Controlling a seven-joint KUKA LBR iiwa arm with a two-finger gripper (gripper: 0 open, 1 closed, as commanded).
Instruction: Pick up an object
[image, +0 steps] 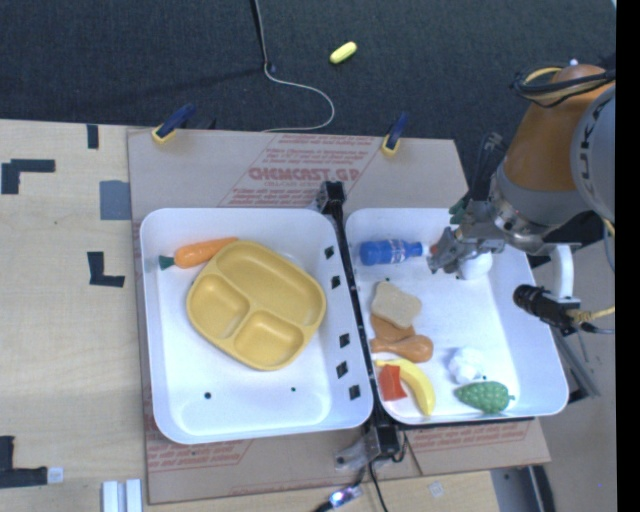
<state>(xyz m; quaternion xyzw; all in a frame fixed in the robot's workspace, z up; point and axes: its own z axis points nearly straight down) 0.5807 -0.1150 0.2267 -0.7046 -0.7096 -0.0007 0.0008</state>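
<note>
My gripper (455, 258) hangs over the back of the right bin (520, 330), just right of a blue bottle (389, 251) lying on its side. Something white shows right beneath the fingers. Further forward in that bin lie a slice of bread (396, 303), a chicken drumstick (402, 346), a red piece (390, 381), a yellow banana (419, 385), a small white object (464, 364) and a green bumpy fruit (485, 396).
The left bin (170, 400) holds a yellow divided plate (256, 303) and an orange carrot (198, 253) at its back left. A black divider (345, 300) runs between the bins. Blue and yellow clamps (173, 121) hold the cardboard at the back.
</note>
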